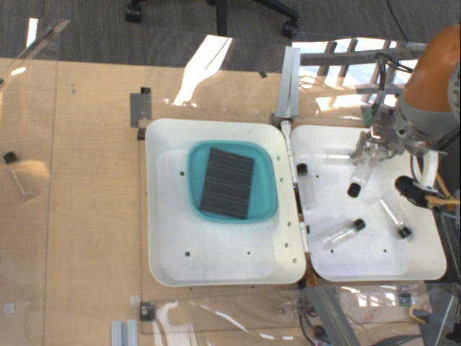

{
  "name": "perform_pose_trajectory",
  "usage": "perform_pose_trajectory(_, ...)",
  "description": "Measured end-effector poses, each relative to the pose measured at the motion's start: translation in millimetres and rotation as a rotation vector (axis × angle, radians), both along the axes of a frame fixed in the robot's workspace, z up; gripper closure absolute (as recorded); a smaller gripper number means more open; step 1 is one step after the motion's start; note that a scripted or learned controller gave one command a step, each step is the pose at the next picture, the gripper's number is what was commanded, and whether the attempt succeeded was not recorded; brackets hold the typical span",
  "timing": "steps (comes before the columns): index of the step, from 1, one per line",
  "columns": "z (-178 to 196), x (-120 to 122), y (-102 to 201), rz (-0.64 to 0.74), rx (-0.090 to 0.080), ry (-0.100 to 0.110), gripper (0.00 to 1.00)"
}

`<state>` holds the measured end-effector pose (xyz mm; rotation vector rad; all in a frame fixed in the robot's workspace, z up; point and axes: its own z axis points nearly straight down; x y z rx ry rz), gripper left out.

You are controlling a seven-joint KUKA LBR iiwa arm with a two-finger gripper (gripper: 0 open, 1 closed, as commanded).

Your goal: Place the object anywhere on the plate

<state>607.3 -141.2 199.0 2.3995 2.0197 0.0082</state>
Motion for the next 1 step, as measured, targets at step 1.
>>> perform_pose_trajectory(1, 0.0, 0.0, 0.0, 0.000, 0.000, 0.000, 0.00)
